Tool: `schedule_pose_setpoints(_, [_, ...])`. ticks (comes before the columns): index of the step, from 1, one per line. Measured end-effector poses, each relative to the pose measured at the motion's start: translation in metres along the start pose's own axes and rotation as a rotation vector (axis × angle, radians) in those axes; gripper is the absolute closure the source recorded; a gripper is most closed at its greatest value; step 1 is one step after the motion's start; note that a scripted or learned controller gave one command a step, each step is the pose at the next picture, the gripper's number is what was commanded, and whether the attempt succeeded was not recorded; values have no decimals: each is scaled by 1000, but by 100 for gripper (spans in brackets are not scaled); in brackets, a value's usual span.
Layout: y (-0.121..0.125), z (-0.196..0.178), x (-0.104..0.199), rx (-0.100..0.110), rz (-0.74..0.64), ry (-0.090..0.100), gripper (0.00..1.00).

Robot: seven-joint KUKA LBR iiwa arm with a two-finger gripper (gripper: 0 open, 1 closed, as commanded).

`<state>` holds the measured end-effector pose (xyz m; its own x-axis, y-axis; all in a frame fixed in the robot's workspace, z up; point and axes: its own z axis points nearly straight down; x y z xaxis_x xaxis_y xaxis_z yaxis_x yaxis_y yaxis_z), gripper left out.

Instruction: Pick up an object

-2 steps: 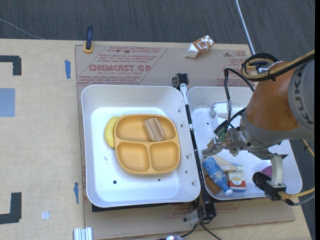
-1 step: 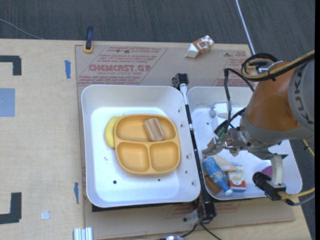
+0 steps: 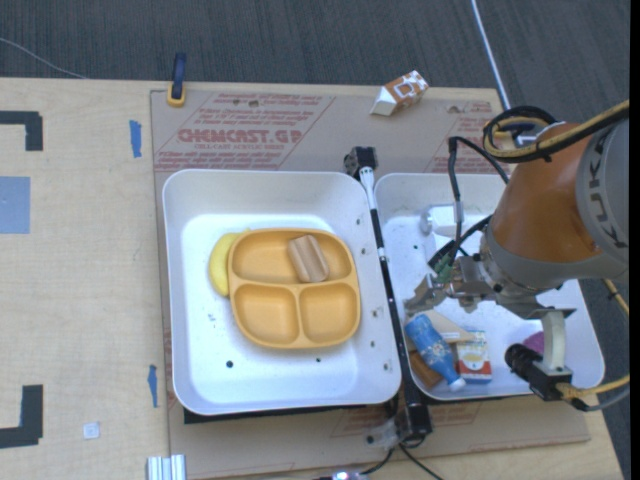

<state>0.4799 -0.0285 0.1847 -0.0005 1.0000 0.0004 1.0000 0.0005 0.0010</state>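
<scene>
Bottle first: a small blue one, lying on its side near the front left corner of the right bin, just below the claw. The claw hangs low over that bin's left half, close above the bottle, but from this angle I cannot tell whether it touches the bottle, nor whether it is open or closed. Nothing can be seen gripped in it.

Just right of the bottle lies a red-and-white carton, touching it or nearly so, and a brown thing sits tucked under the bottle's left side against the bin wall. Further right, a purple thing peeks out, half hidden by the arm's fittings. A small white piece lies near the back of the same bin. The arm – its orange band plain to see – covers much of that bin's right side.

In the left bin sits a yellow divided plate, with a sausage in its long back compartment, towards the right. A banana curves against the plate's left edge.

Both bins stand on a brown board. At the board's back edge lie a small box, tilted, and a blue clamp, well apart.
</scene>
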Motion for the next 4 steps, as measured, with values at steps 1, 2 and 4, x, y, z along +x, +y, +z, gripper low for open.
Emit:
schedule_pose_setpoints(1, [0,0,0,0,0,0,0])
schedule_pose_setpoints(2, [0,0,0,0,0,0,0])
schedule_pose_setpoints(4, [2,94,-67,-4,-1,6,0])
